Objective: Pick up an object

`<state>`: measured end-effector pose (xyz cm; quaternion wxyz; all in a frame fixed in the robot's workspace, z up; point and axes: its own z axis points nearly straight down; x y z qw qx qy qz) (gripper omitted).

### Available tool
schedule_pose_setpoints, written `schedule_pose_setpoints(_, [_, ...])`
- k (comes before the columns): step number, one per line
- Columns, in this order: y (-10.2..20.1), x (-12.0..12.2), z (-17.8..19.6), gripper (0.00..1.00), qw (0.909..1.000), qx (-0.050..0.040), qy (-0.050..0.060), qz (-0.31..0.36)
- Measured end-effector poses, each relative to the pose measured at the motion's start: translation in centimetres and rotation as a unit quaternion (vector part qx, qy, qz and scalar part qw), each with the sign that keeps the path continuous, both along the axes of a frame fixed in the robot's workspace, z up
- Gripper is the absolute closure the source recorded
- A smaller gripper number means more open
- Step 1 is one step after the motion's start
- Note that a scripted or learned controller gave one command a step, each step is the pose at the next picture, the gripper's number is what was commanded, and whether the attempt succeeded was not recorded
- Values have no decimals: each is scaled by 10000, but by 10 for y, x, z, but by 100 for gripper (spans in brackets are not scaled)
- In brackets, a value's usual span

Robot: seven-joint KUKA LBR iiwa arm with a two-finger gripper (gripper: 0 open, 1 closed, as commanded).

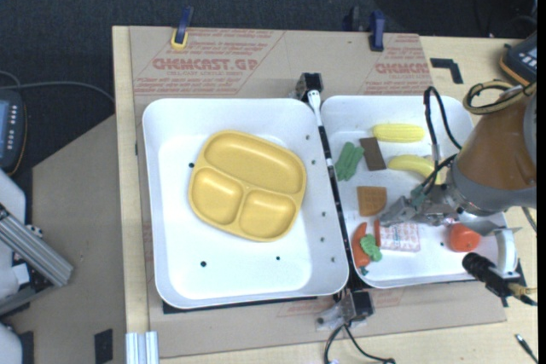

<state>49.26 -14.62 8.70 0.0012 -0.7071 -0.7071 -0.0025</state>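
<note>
Camera view, looking down at a slant on a bench with two shallow white bins side by side. Left bin (171, 183): holds one yellow divided plate (246, 183), three compartments, lying flat near bin centre, nothing in the compartments. Right bin (341, 117): holds a cluster of small items. Corn cob (397, 132) near far wall; banana (409, 165) just below it, partly behind arm cables. Green leafy piece (348, 160) near the bin's left wall, dark brown block (372, 153) touching its right side. Tan square cracker-like piece (371, 200) below those. Red-and-white packet (399, 238) near front wall, carrot-like red piece with green top (366, 245) just beside its left edge. Orange-red round item (463, 238) toward front right, close to arm body. Gripper (399, 214) reaching in from right, low over the right bin, tips just above the packet and beside the cracker piece. Finger state: cannot tell, too blurred and cluttered. Nothing seen between fingers. Grey arm with orange band (499, 158) covering the bin's right side.
</note>
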Motion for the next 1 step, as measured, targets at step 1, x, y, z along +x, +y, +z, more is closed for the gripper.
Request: schedule_pose_setpoints(1, [0, 3, 14, 100, 10000, -23, -65, 3])
